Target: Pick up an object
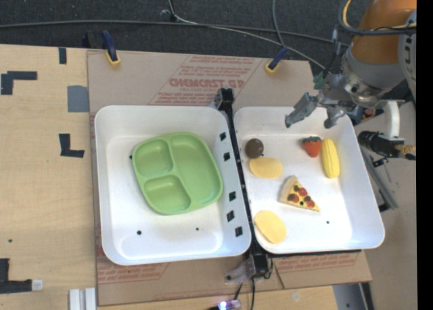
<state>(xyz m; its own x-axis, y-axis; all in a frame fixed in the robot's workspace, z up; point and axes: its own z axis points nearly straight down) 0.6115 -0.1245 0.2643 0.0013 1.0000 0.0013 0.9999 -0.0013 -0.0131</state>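
The toy food sits in the right bin [365, 231], and any piece could be the one to pick up. A red strawberry [312, 146] lies right beside a yellow corn cob [330, 158], near the bin's far right side. A small brown ball [254, 147] sits close to the bin's left wall, with a soft yellow lump [266, 168] just in front of it. A pizza slice [298, 195] with red dots lies near the middle. Another yellow lump [270, 226] rests near the front edge.

The end effector [316, 116] hangs over the far side of the right bin, above the strawberry and corn. Its two grey fingers [298, 112] are spread wide apart, and nothing is between them. It touches none of the food.

The left bin [108, 166] holds a green plate [177, 172] with three parts. Both bins sit side by side on a brown cardboard sheet [196, 78] on the wooden surface [40, 166].
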